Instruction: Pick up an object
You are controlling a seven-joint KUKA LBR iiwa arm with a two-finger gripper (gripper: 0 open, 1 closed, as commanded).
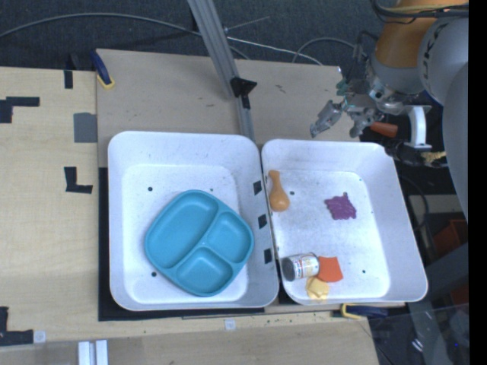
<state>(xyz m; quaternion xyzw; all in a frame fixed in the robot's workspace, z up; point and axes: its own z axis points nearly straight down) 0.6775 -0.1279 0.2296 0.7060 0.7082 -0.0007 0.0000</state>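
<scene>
My gripper (339, 123) hangs over the bench just beyond the right bin's (380, 152) far rim, its two fingers spread open with nothing between them. Inside that bin a tan gourd-shaped toy (278, 192) lies near the left wall. A small purple piece (341, 206) rests in the middle. At the front left corner a small silver can (301, 266) lies on its side, touching an orange block (330, 268) and a yellow piece (317, 287). All of these sit well in front of the gripper.
The left bin (122, 204) holds a blue divided plate (199, 242). A slanted metal pole (217, 44) rises behind the bins near their shared wall. Cables (319, 48) trail across the dark floor at the back.
</scene>
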